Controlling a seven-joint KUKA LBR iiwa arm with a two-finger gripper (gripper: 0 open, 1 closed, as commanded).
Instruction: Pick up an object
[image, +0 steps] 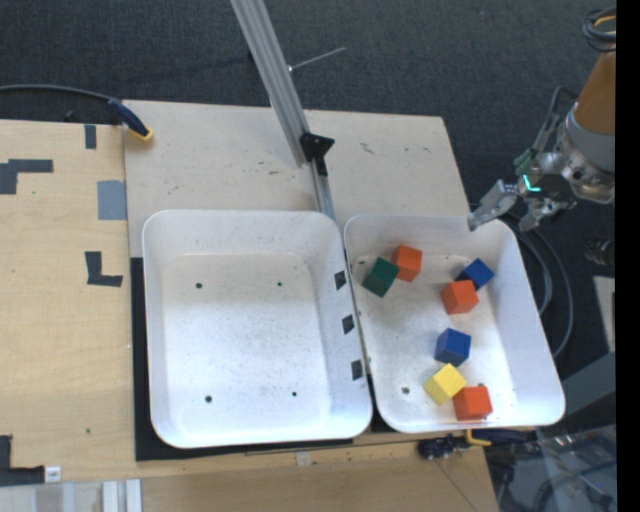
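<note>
Grey gripper (492, 213) hovers empty over the right bin's (535, 330) far right corner, finger spread unclear, still needing to descend onto a block.

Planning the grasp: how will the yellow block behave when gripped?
The yellow block looks like a rigid cube, so it probably won't roll or flex. It touches an orange block, which may shift too. Being small, it is likely light.

Two white bins (245, 232) on a pale wood tabletop (60, 300). Inside the right bin (530, 330): a green cube (380, 277), orange cubes (407, 262), blue cubes (452, 346), one yellow cube (445, 383). The arm (600, 95) shows orange over grey.
</note>
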